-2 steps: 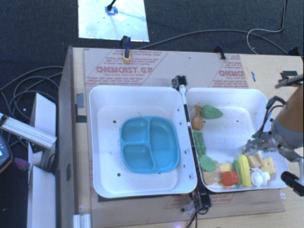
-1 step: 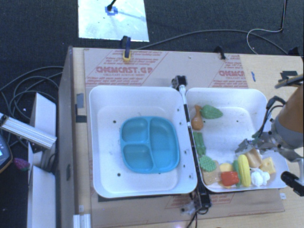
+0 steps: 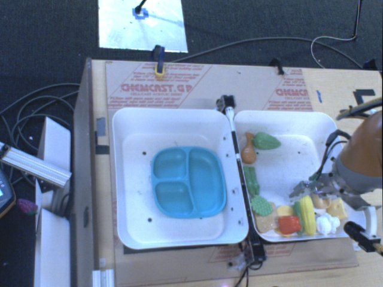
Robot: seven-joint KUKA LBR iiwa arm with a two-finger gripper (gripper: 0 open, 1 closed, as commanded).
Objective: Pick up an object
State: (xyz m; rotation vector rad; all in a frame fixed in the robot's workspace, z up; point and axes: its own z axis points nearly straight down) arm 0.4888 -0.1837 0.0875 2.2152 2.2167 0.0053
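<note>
Hovering claw (image 3: 306,190), grip state cannot be told; yellow toy corn (image 3: 307,213) lies just below it in the right bin (image 3: 287,122), judged light, rigid, slick plastic, best pinched across its middle

Left white bin (image 3: 128,130) holding a blue three-part plate (image 3: 188,181). Bench board (image 3: 179,85) printed with red lettering, a yellow-and-blue clamp (image 3: 159,61) on its far edge. Beyond, a pale sheet (image 3: 140,17) on dark carpet. Cables (image 3: 36,100) at left.
</note>
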